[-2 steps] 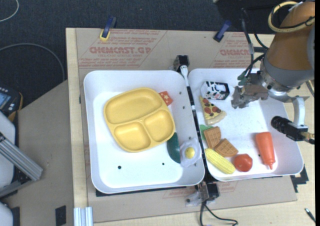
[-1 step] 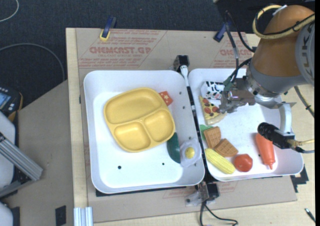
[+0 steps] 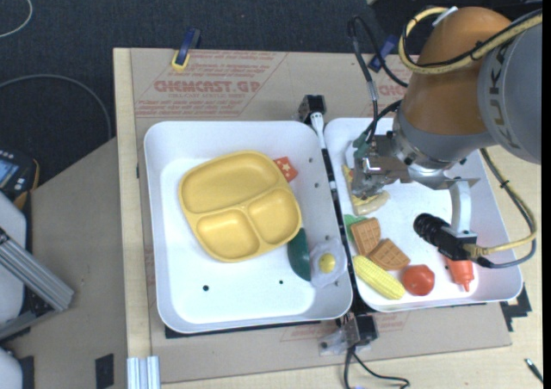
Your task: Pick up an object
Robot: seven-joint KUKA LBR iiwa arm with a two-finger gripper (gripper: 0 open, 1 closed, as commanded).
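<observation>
Gripper (image 3: 372,174) positioned low over the right bin (image 3: 499,206), directly above a pale banana-like item (image 3: 370,203) at the bin's left wall; finger state cannot be determined. Waffle pieces (image 3: 379,245), corn (image 3: 379,277) and tomato (image 3: 418,280) lie nearby in the same bin

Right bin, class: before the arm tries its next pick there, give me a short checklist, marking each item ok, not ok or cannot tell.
1. Gripper over the right bin: ok.
2. Object between fingers: cannot tell.
3. Pale banana-like piece beneath the gripper: ok.
4. Corn, tomato and waffle pieces lie apart from the gripper: ok.
5. Yellow divided plate sits in the left bin, out of the way: ok.
</observation>
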